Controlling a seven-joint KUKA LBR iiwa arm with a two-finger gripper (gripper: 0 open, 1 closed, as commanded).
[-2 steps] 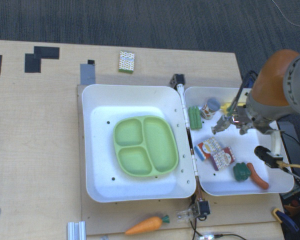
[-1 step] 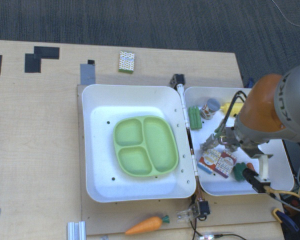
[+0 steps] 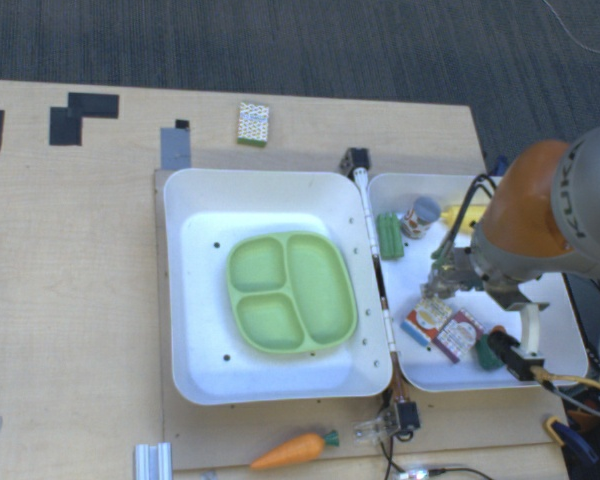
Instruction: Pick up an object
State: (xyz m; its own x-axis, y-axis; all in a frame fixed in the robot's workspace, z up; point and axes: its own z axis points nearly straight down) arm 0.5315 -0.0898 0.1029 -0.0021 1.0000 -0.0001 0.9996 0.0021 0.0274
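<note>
Camera view from above the tabletop: your gripper (image 3: 442, 290) hangs low in the right bin (image 3: 570, 363), directly over a red-and-white packet (image 3: 442, 330) lying flat near that bin's front edge. Whether the gripper is parted or closed, you cannot tell from this angle; nothing visibly sits in it. The packet lies just in front of the gripper, possibly touching it, its long axis slanting from the left wall toward the front right corner. A dark green object (image 3: 492, 351) rests just beside its right end. The left bin (image 3: 180, 298) carries a green divided tray (image 3: 291, 293).
</note>
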